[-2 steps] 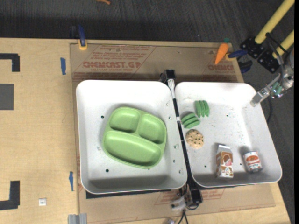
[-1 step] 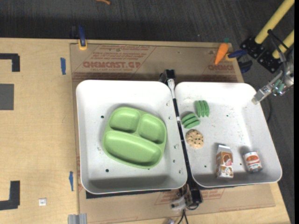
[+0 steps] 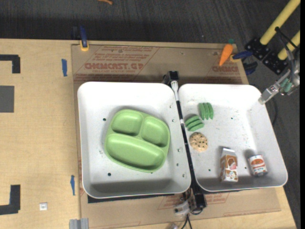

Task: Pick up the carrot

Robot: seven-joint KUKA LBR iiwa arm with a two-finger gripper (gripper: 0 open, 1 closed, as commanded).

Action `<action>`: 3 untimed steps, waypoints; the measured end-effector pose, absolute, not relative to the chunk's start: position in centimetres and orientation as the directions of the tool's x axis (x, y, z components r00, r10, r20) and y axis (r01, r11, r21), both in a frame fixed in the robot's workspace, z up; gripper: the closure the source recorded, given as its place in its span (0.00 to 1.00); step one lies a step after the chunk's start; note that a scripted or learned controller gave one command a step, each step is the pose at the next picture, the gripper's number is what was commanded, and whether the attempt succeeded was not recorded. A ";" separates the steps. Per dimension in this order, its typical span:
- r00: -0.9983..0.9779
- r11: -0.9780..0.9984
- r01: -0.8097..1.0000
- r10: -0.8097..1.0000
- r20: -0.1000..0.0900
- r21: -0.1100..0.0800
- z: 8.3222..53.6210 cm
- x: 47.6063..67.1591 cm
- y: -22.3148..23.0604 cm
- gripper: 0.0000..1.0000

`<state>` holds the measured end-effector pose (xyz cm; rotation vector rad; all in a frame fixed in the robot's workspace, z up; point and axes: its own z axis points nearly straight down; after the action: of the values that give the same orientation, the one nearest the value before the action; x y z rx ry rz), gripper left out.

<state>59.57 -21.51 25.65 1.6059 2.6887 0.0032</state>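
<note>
Orange carrot [image 3: 225,55], green top; green plate [image 3: 137,139]; white bins [image 3: 90,128]; cookie [image 3: 198,141] tan, dark-speckled.

The arm [image 3: 281,20] reaches in from the right edge, high in the frame; a pale yellow link slants from the top right corner down and leftward; below it sits a dark block of wrist hardware [image 3: 265,53], with blue bits at its left side; lower on the right edge, a grey and teal piece juts in; from it the gripper [image 3: 265,96] points down and to the left, a slim light-grey tip; it lies at the right bin's upper right rim; nothing is seen between its fingers; whether they stand apart or closed is too small to tell.
</note>
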 end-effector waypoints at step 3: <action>-0.950 0.950 0.312 0.312 -0.002 0.001 25.5 58.6 -18.3 1.00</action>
<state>58.58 -18.35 25.55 0.4958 3.1002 0.0005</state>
